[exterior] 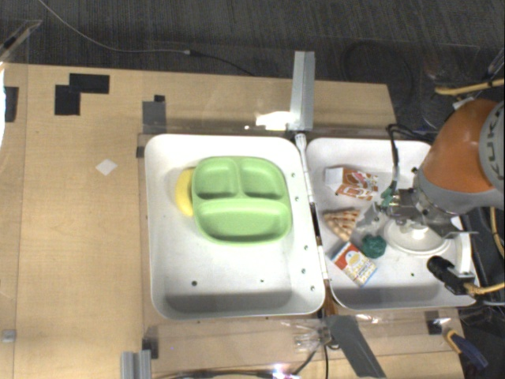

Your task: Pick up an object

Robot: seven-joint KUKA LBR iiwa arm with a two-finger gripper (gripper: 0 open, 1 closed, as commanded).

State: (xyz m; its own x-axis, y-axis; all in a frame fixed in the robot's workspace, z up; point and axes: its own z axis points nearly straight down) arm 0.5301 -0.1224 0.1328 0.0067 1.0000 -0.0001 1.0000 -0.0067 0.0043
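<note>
A robotics lab: a plywood bench (71,235) carries two white bins (170,290) fixed in metal brackets (303,93), black marker patches (79,91) are stuck to its top, loose cables (118,46) trail over dark carpet (237,10), and an industrial arm (465,156) reaches in.

We see a smooth green plastic divided tray (240,198), glossy printed snack packets (355,183), and a matt wooden surface (71,235).
</note>
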